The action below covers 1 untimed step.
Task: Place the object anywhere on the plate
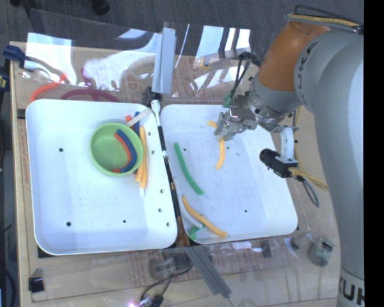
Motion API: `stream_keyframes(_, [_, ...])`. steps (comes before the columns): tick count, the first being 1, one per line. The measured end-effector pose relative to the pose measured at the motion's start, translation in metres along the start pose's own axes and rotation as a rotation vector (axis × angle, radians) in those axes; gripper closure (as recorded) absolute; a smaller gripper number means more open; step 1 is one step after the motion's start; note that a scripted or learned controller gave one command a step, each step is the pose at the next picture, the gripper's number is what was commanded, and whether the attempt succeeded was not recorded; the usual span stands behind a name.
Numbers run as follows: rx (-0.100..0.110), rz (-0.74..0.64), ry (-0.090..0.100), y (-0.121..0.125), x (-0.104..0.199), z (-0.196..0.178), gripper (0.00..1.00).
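Note:
A green plate (107,152) lies in the left bin (70,197), with a red curved piece (123,151) and a blue curved piece (129,141) on its right side. My gripper (229,125) hangs over the far part of the right bin (262,200), well to the right of the plate. Just below the gripper an orange stick (220,155) lies on the bin floor, and a small orange bit (212,125) shows at the gripper's left. Nothing can be made out in the gripper's grasp.
A green stick (189,169) and two orange sticks (201,216) lie in the right bin's near left part. Orange sticks (142,166) and a white piece (138,116) lie against the plate's right rim. A black divider (166,165) separates the bins.

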<state>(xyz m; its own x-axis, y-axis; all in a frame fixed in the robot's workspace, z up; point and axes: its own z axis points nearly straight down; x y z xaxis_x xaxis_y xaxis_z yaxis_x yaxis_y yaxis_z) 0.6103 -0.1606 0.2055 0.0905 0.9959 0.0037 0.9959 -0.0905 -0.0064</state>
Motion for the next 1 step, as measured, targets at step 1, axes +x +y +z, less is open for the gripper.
stream_keyframes(1, [0.000, 0.000, 0.000, 0.0000, -0.0002, -0.0002, 0.00])
